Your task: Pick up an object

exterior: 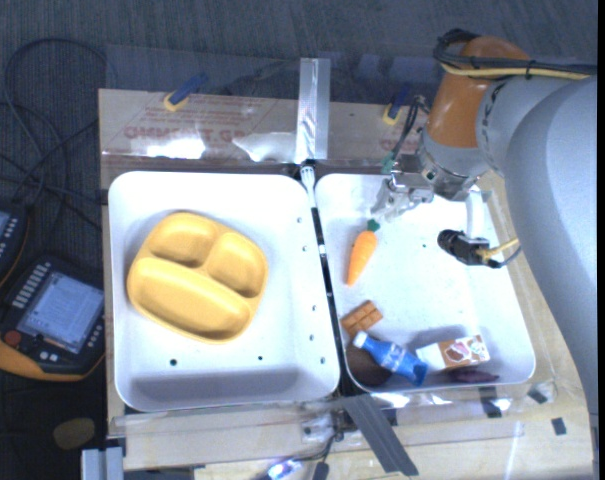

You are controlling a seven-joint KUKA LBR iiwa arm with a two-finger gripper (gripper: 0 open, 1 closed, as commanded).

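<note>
Two white bins sit side by side on the bench. The left bin (132, 368) holds one large yellow bread-shaped object (197, 273). The right bin (502, 308) holds the small candidates for picking: a toy carrot (362, 253) at centre-left, a small brown block (362, 317) nearer, a blue bottle (392, 358) lying on its side along the near wall, a small printed carton (465, 351) to its right, and a purple item (472, 375) at the near edge.

The gripper (400, 193) hangs at the far end of the right bin, just beyond the green tip of the toy carrot. Its opening cannot be determined from this angle, and nothing can be seen held by it.

Probable target: the toy carrot, as the closest object.

Fault conditions from this position:
- Offset descent. The tool stands over the leafy end, not the body. A close here may pinch only the thin tip, and the carrot could slip out on lift.
- Tapered, smooth body. A grasp along the taper may squeeze the carrot out sideways.
- Wall proximity. The carrot lies near the divider between the bins; one side of the tool may strike it.
- Cable interference. A black fitting (462, 244) hangs to the right of the tool and may snag.
</note>
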